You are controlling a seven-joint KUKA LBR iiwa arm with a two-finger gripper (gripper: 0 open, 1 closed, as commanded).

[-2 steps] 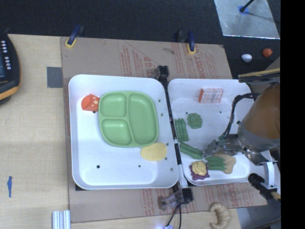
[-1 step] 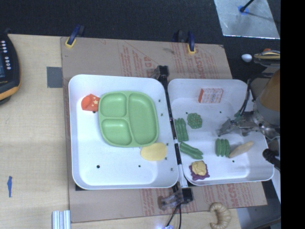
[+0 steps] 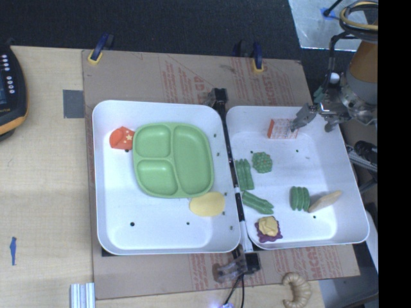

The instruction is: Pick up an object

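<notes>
Gripper point(image 3: 307, 115) partly over red-white packet point(image 3: 279, 129)

The wooden bench point(image 3: 45, 191) bore a cardboard sheet point(image 3: 192, 76) (clamped at its far edge) carrying two white bins point(image 3: 112, 172), both left of the gripper point(image 3: 302, 119).

robotics lab bench: two white bins point(image 3: 160, 236) clipped edge to edge on cardboard sheet point(image 3: 192, 76), spring clamps point(image 3: 99, 48) along its back edge, teach pendant point(image 3: 9, 88) at left, toy food point(image 3: 262, 162) in bins, taped floor marker point(image 3: 321, 11) behind
</notes>
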